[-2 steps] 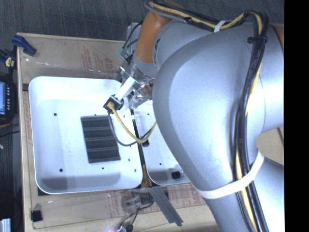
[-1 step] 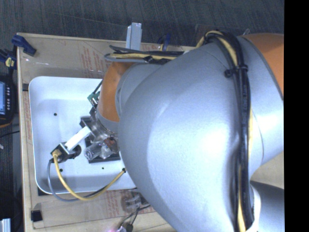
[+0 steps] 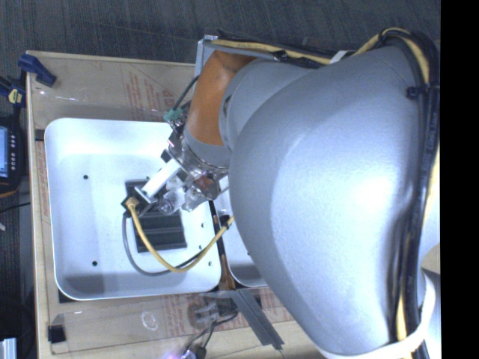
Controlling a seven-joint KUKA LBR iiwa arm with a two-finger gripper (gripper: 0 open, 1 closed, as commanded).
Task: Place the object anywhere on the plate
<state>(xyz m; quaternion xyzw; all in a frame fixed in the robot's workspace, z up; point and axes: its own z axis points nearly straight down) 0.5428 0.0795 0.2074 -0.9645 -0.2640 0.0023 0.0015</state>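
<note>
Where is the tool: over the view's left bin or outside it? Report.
Over it: the tool sits within the left bin rim, above its white floor.

Wooden bench (image 3: 112,88), white bin (image 3: 78,230), second white bin (image 3: 241,266) beside it

Right bin (image 3: 243,274) mostly hidden beneath arm (image 3: 329,200), arm cut off below

A dark grey carpeted floor (image 3: 112,13) fills the view from 9 to 12 o'clock, its weave faintly ribbed. On it stands a pale wooden bench (image 3: 112,88) with faint red print on its surface. A blue clamp (image 3: 36,67) grips the bench's corner at 10 o'clock. At 9 o'clock, at the picture's edge, a small lit screen (image 3: 6,152) glows blue. Soft, even light falls from above, leaving gentle shadows.
</note>
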